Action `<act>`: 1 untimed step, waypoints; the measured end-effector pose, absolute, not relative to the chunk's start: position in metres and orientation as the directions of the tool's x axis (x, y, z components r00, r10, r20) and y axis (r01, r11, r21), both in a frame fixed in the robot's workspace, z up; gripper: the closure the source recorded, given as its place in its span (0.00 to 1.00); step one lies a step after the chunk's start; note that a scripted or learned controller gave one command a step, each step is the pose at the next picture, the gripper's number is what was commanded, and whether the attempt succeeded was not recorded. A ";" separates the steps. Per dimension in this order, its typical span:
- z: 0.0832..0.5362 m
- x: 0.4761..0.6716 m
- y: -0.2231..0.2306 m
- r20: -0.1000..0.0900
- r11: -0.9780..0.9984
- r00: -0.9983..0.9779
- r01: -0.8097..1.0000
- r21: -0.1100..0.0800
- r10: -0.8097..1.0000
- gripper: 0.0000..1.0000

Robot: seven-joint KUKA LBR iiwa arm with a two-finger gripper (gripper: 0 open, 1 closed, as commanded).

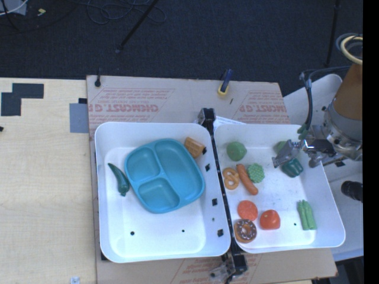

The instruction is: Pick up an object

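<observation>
Two white bins side by side, arm entering from the right, gripper (288, 156) low over the right bin's (331, 232) far right part, just beside a dark green pepper (292, 168), its grip impossible to tell, blue divided plate (163, 175) in the left bin (118, 241).

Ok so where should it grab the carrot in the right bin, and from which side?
Grip the carrot at mid-length, coming straight down, closing across its narrow width. It lies flat and slanted; the pretzel and green leafy piece crowd its upper end, so mid-body looks safest.
</observation>
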State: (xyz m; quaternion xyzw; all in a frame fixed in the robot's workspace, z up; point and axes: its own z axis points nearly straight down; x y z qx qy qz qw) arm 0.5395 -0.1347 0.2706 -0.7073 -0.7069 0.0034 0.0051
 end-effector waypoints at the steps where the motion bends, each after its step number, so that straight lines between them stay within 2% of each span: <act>1: 0.275 0.541 -0.135 0.001 0.001 -0.001 1.000 -0.003 1.000 0.00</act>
